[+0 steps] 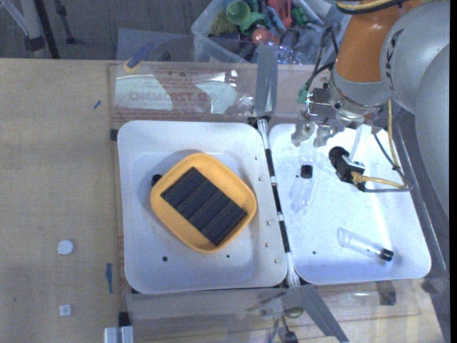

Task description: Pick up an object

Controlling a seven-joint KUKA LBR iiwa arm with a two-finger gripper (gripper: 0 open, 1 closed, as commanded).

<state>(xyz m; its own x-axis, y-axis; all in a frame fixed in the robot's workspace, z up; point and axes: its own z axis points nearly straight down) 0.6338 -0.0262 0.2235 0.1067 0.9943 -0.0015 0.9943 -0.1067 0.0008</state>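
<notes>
Bench-mounted white bins lie side by side, and above the right bin (pixel 400 213) the gripper (pixel 315 136) hangs with fingers apart, holding nothing, positioned over a clear vial (pixel 303 189), with a second vial (pixel 364 245) nearer the front and an orange tray (pixel 203 202) resting in the left bin (pixel 136 213).

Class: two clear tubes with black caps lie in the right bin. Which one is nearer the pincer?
The clear tube below the pincer, near the bin's left wall; the other tube lies toward the front right.

A clear vial with a black cap (pixel 304 187) lies in my right bin (pixel 410 213); another capped vial (pixel 364 244) lies nearer its front edge.
</notes>
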